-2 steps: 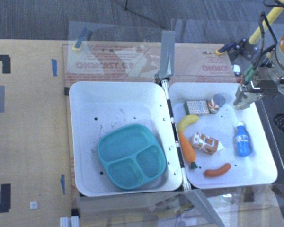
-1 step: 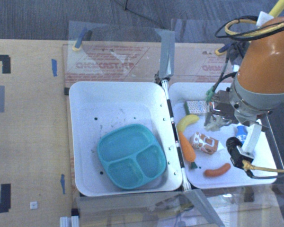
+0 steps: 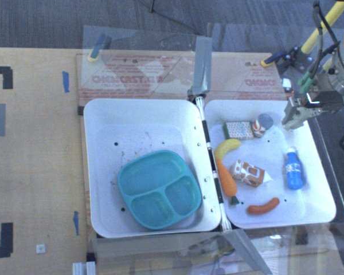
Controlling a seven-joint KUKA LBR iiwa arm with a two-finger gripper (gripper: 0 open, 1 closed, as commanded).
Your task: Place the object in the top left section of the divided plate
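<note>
Light wood worktop [image 3: 34,165] with black corner marks [image 3: 3,76] and blue tape bits [image 3: 65,81]; dark grey carpet floor [image 3: 74,10] behind; cardboard sheet [image 3: 137,76] under clear plastic.

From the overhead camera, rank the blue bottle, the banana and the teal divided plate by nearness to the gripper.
1. Blue bottle, in the right bin, just below the gripper.
2. Banana, by the right bin's left wall.
3. Teal divided plate, over in the left bin, farthest.

Two bins [image 3: 103,153] [image 3: 318,211]. One plate [image 3: 159,189]. One banana [image 3: 227,147], one carrot [image 3: 226,180], one sausage [image 3: 263,206], one bottle [image 3: 293,169], two cartons [image 3: 239,130] [image 3: 249,173].
</note>
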